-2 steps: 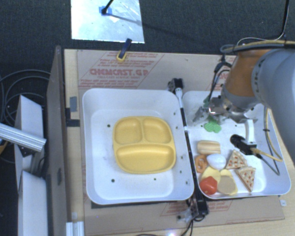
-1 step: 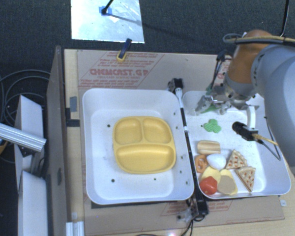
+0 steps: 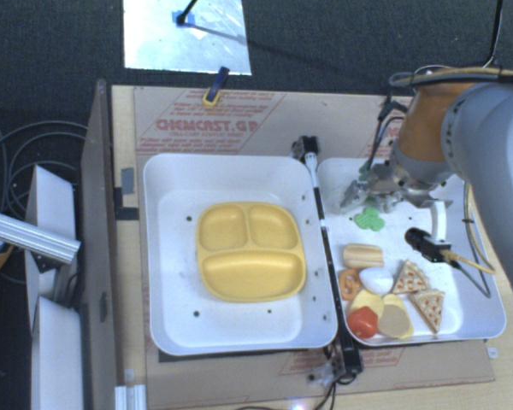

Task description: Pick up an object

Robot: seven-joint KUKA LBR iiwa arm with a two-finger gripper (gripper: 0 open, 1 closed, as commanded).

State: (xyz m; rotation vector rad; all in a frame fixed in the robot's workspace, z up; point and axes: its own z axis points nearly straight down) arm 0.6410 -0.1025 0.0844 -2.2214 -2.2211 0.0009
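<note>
A yellow three-compartment plastic tray (image 3: 250,251) lies in the left white bin (image 3: 167,254); the pincer (image 3: 369,196) hovers above a green toy (image 3: 369,220) in the right white bin (image 3: 474,314).

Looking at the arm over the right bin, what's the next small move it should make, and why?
Probably a short, straight descent. The gripper hangs just above the green toy, which lies apart from the food pieces crowded at the near end of the right bin, so there is room around it. Nothing shows between the gripper and the toy yet, so no grasp has begun.
</note>
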